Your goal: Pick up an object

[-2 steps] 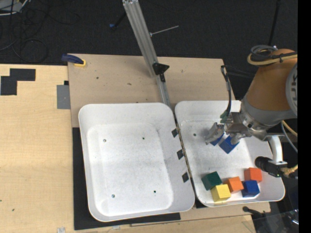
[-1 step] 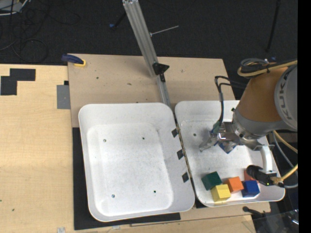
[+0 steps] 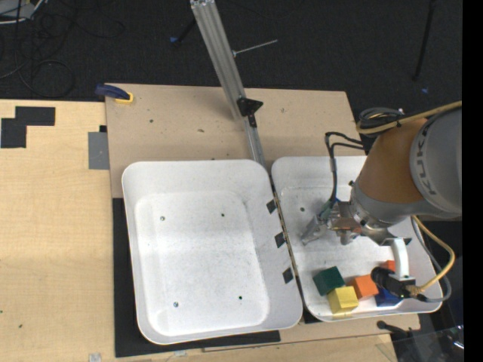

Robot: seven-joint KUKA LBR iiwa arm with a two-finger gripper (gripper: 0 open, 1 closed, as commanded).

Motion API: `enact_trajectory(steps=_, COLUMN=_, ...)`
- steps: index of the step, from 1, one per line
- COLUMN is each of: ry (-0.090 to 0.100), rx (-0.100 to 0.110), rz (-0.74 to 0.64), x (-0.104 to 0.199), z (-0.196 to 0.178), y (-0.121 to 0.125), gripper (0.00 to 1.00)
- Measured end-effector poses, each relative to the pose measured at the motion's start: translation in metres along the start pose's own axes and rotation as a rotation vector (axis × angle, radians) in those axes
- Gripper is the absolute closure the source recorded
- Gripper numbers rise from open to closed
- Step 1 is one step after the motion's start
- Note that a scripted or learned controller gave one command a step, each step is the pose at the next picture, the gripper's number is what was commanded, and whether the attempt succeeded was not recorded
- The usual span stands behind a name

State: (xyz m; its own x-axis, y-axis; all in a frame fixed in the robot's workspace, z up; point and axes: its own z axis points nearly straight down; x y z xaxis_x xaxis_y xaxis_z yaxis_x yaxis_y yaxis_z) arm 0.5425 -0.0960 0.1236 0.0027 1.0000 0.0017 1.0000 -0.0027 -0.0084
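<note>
Blocks sit bunched at the right bin's (image 3: 302,173) near edge: yellow (image 3: 343,299), green (image 3: 328,280), orange (image 3: 366,286). The tool (image 3: 315,228) hangs above bare floor nearby, fingers spread, gripping nothing, so no pick yet.

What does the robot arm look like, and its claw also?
The arm is thick and rounded, grey, with a wide orange band above the wrist and dark lettering on the grey shell. Black cables loop beside it, and a yellowish one runs lower down. The claw is small, metallic grey, with two thin fingers.
</note>
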Motion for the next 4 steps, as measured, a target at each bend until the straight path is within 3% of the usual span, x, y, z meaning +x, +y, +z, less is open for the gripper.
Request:
enact_trajectory(steps=1, ry=0.0, rx=-0.002, rz=0.008, x=-0.003, z=-0.012, y=0.0, gripper=1.0)
enact_trajectory(steps=3, ry=-0.002, rx=-0.013, rz=-0.003, x=-0.002, z=-0.135, y=0.004, gripper=1.0)
enact_trajectory(steps=4, ry=-0.002, rx=-0.01, rz=-0.003, x=-0.003, z=-0.173, y=0.004, gripper=1.0)
